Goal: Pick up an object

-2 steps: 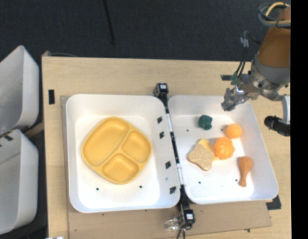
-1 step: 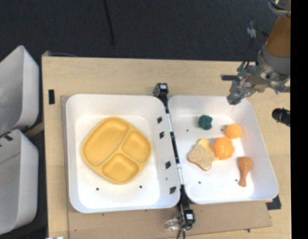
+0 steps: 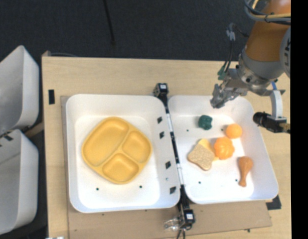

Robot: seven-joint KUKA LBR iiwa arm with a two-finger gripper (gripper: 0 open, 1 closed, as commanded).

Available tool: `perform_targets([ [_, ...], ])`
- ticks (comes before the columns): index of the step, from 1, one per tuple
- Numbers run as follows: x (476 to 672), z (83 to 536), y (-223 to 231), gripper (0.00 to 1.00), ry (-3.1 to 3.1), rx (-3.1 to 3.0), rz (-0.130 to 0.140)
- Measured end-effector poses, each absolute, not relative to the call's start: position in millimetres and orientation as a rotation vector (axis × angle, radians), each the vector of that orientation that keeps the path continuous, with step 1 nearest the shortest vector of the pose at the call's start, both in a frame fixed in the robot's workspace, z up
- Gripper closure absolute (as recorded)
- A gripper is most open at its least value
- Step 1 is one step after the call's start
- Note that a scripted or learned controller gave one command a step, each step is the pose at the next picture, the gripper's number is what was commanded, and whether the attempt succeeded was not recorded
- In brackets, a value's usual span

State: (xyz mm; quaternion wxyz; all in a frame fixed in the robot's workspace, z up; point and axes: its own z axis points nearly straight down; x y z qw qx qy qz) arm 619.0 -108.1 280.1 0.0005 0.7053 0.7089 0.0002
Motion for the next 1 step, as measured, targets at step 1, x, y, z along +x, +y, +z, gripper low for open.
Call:
perform_targets([
  [1,600.6,273.7,-71.1,1.00,2.224,2.218,-0.002],
])
